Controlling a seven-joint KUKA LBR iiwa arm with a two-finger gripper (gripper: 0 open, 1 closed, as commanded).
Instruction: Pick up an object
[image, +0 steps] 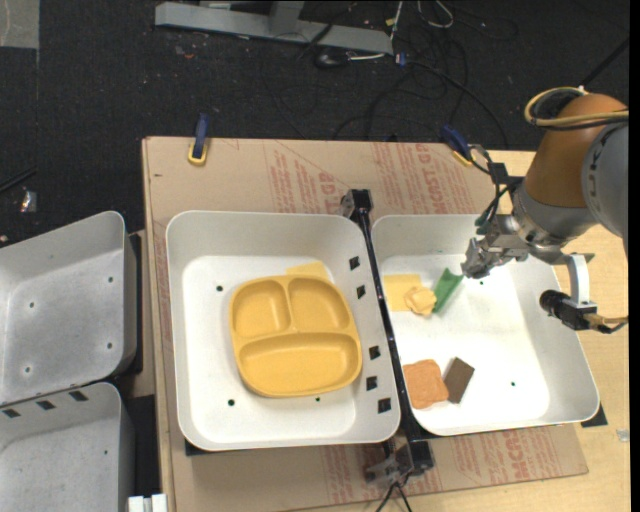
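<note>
Grey KUKA arm (600, 165) with bulky rounded links, smooth matte shell. Wide orange band (562, 160) wraps link above wrist. Thin cable loops over top of orange band, pale against dark floor. Wrist section narrower, metallic grey, stepped rings. Small dark gripper (478, 262) of grey metal at tip. White bracket with black cylindrical fitting (563, 306) hangs below wrist, short cable trailing.

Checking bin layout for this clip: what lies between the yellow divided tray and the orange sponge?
In the camera view, the black divider between the bins separates the yellow divided tray from the orange sponge.
</note>
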